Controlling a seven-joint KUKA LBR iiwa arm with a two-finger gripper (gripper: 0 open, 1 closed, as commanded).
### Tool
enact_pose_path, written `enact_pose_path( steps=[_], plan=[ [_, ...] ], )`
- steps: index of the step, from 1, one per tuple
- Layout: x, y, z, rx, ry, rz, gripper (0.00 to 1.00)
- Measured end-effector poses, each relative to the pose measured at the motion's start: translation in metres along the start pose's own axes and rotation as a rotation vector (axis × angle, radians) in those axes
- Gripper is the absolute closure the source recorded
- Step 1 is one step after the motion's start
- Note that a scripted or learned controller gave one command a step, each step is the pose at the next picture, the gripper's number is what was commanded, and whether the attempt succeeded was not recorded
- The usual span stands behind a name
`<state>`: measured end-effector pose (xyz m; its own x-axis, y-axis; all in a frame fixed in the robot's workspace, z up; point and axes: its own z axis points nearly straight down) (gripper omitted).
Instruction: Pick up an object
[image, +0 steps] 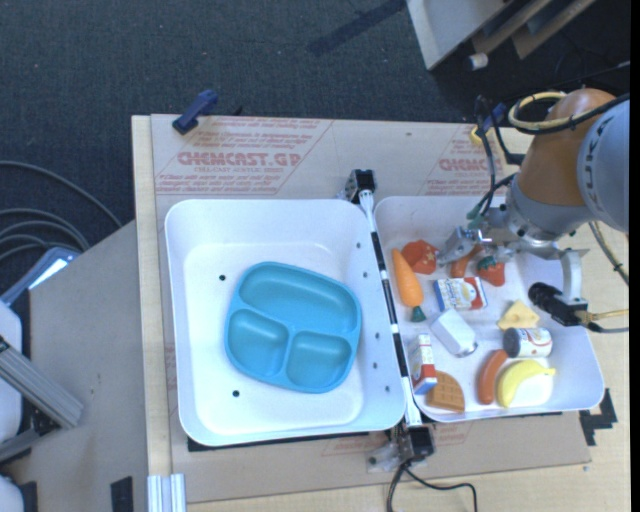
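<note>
Gripper (478, 250): low over the far part of the right bin (590, 375), below the grey wrist and orange band; fingers lost among dark fittings, so opening not readable and no grasp confirmed.

Red items (491, 266): small, partly red, directly at the gripper tip; contact with it not determinable.

Tomato-like red piece (421, 256): just left of the gripper, loose on the bin floor.

Carrot (406, 279): orange, lying lengthwise left of the gripper, near the divider between the bins.

Small carton (460, 293): red and white, just on the near side of the gripper.

Grey block (454, 333): tilted, nearer still than the carton.

Cheese wedge (519, 315): pale yellow, near and right of the gripper.

Black cylinder (555, 304): part of the arm's fittings, right of the cheese wedge.

Small jar (528, 343): white with dark lid, on its side, beyond the cheese wedge from the gripper.

Sausage (488, 376): orange-red, beside the banana (524, 383), both at the bin's near end, well apart from the gripper.

Brown cookie-like piece (446, 392): near-left corner of the right bin, touching a small bottle (425, 362) with red and blue ends.

Left bin (190, 300): well left of the gripper, containing a blue divided plate (293, 326) with three compartments.

Cardboard sheet (250, 160): printed, under both bins.
</note>
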<state>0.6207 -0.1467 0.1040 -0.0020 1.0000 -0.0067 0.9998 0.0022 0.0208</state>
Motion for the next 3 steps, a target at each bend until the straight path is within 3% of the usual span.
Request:
enact_pose_path(
  steps=[1, 2, 3],
  plan=[
    [-0.015, -0.005, 0.017, 0.014, 0.004, 0.002, 0.00],
    [-0.015, -0.006, 0.009, 0.018, 0.006, 0.003, 1.00],
    [0.062, -0.064, -0.082, 0.023, 0.008, 0.001, 1.00]
  ],
)
